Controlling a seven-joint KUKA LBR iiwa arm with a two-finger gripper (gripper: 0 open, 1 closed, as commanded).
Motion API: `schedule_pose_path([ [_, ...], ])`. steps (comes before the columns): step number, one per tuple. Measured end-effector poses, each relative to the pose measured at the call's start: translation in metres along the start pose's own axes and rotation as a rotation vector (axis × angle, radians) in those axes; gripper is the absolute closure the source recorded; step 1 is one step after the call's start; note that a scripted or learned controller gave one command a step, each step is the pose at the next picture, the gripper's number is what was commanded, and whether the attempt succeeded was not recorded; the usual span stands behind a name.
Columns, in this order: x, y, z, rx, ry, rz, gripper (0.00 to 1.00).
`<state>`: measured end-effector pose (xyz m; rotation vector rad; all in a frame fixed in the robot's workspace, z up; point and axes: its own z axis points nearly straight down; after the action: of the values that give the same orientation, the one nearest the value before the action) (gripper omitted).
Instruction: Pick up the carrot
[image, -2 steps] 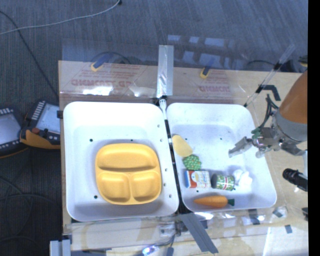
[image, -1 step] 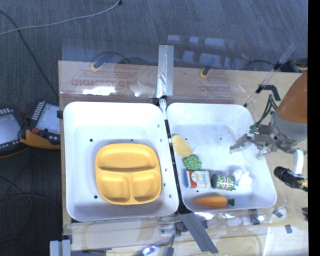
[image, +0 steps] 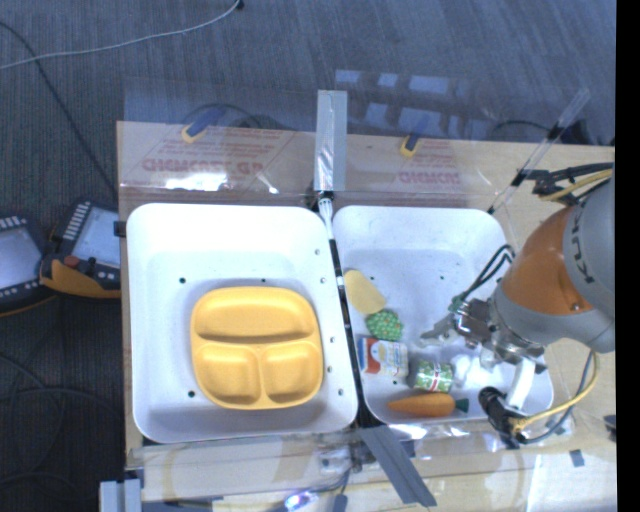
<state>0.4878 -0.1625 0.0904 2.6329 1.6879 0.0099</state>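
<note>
The carrot (image: 422, 405) is orange with a small green stub at its right end. It lies flat along the front wall of the right bin (image: 420, 235). My gripper (image: 450, 335) hangs over the right half of that bin, behind and slightly right of the carrot and just above a green can (image: 433, 376). The can sits between the gripper and the carrot. The grey wrist and orange band (image: 548, 268) hide the bin's right side.
In the right bin, a white and red packet (image: 382, 357), a green broccoli piece (image: 384, 324) and a pale yellow item (image: 364, 293) sit left of the gripper. A yellow divided tray (image: 258, 345) rests in the left bin (image: 160, 300). Cables loop near the bin's front right corner (image: 530, 425).
</note>
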Motion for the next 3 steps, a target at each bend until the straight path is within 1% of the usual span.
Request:
schedule_pose_path([
  [1,0.002,0.001,-0.007,0.0,0.003,0.0,1.0],
  [2,0.058,-0.023,-0.002,-0.011,0.002,0.161,1.0],
  [3,0.106,-0.052,-0.091,0.019,-0.008,0.416,1.0],
])
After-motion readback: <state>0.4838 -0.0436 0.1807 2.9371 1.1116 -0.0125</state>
